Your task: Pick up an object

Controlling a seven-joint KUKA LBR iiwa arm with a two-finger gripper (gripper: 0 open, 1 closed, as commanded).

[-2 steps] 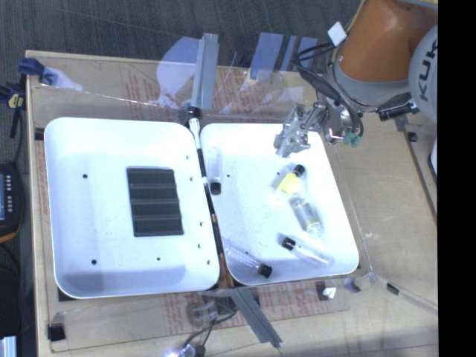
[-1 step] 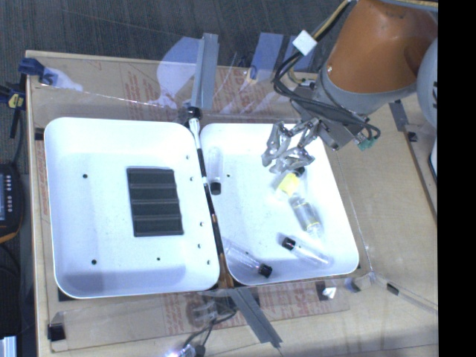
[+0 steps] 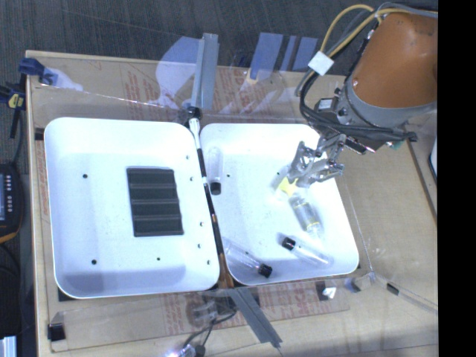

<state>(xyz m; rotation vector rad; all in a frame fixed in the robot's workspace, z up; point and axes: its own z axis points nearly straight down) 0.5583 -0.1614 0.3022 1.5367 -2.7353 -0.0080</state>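
Under the gripper point(image 3: 316, 166), in the right bin point(image 3: 245, 143), lies a clear vial point(image 3: 306, 216) with a yellow tag point(image 3: 287, 187) at its upper end. For a sound grasp, the fingers should straddle its body crosswise, then lift straight. Whether the gripper is parted or clenched, I cannot tell. 2 more black-capped vials point(image 3: 303, 249) lie below it, 1 against the bin's lower rim.

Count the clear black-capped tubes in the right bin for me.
3: one tube along the left wall, one near the front-left corner, one toward the front right. A small clear bottle lies below the gripper, which may hide more.
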